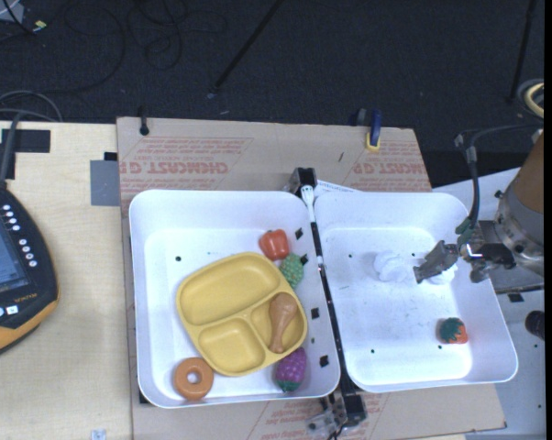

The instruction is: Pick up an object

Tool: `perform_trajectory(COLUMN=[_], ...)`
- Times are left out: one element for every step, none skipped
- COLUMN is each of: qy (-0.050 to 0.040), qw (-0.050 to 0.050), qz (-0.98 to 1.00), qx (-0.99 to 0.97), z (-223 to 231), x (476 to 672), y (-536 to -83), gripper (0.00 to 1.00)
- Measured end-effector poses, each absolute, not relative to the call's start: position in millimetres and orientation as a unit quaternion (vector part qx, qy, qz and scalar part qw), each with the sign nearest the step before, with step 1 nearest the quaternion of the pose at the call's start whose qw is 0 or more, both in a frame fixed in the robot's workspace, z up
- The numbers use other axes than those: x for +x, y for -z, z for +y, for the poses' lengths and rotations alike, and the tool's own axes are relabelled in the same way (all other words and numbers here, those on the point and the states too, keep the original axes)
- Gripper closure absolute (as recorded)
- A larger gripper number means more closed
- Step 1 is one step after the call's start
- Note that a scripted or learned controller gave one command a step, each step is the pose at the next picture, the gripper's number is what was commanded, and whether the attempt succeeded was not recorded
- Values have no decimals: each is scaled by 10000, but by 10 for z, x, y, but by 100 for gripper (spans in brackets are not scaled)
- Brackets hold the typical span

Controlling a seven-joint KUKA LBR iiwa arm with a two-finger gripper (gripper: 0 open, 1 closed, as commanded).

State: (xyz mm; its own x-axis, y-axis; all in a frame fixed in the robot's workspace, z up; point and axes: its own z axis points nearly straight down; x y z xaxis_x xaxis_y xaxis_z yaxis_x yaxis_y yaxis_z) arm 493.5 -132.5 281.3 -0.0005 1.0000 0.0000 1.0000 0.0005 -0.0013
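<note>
I see the surface under a cardboard sheet that carries both bins. Taking the divider between the bins as my landmark: the left bin lies on its left, the right bin on its right.

The arm comes in over the right bin's far-right edge, well away from the divider. Its gripper hangs above the right bin's upper middle, about halfway between the divider and that right edge. The dark fingers blur together from up here, so I cannot tell whether they are spread or pressed together, and I see nothing between them.

Left of the divider, a yellow tray with three sections sits tilted in the left bin. A drumstick rests on its right side, close to the divider. A donut lies off the tray's lower left corner, well away from the divider. Grapes sit near the divider at the bottom. A red pepper and a green piece lie just left of the divider near the top.

Right of the divider, a white lump lies just beside the gripper, on its divider side. A small red-and-green fruit sits lower right, well away from the divider.
</note>
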Motion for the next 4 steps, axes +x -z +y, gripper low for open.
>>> perform_trajectory(qy=[39, -14, -25, 15], qw=[-29, 14, 35, -4], qz=[-7109, -7084, -7097, -7095], qx=[-7033, -7058, -7044, -7048], z=[-485, -526, 261, 818], x=[4880, 4879, 4749, 4761], y=[-4016, -4042, -3600, -4206], gripper=[0, 100, 100, 100])
